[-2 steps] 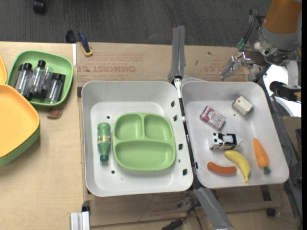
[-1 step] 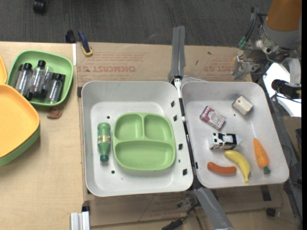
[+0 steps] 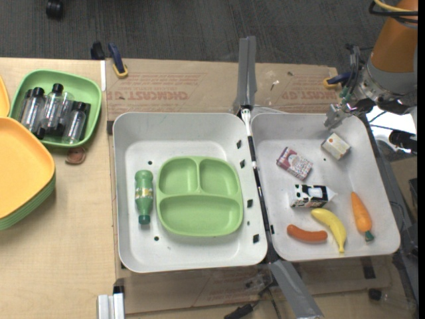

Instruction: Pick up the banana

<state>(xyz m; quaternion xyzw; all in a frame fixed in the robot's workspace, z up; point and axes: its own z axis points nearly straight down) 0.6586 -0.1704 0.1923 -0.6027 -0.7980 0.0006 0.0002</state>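
Observation:
The yellow banana (image 3: 331, 226) lies near the front of the right bin (image 3: 279, 131), between a red sausage (image 3: 307, 233) and an orange carrot (image 3: 360, 214). My gripper (image 3: 337, 114) hangs over the bin's back right corner, far behind the banana and just above a small white and tan block (image 3: 336, 145). Nothing is visibly held in it.
A cow-patterned carton (image 3: 310, 195) sits just behind the banana, and a red and white packet (image 3: 294, 163) lies mid-bin. The left bin (image 3: 126, 178) holds a green divided plate (image 3: 199, 196) and a green bottle (image 3: 143, 196). A green tray of bottles (image 3: 56, 108) and orange plates (image 3: 20, 171) stand at far left.

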